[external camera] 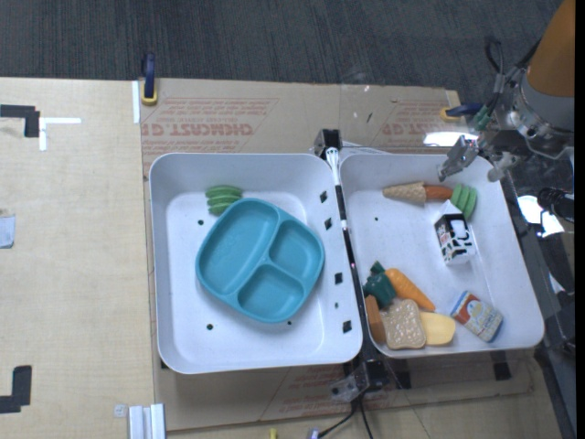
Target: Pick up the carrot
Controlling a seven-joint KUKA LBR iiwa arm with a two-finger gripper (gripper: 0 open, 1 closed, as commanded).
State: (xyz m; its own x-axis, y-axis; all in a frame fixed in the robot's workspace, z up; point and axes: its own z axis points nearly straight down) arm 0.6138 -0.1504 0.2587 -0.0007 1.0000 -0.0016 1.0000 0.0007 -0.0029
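Beside one milk carton [454,238], perhaps two carrots [409,288].

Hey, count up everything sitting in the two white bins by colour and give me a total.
Blue: 1, the divided plate
Green: 2, pea pod, green piece
Orange: 2, carrot, small carton
Tan or yellow: 3, cone, cracker, yellow piece
Black-and-white: 1, carton
Total: 9

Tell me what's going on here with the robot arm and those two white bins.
The arm's hand is over the far edge of the right bin, near an ice cream cone and a green toy. The carrot it is meant to pick up lies nearer the front of that bin, untouched. The left bin holds a blue divided plate.
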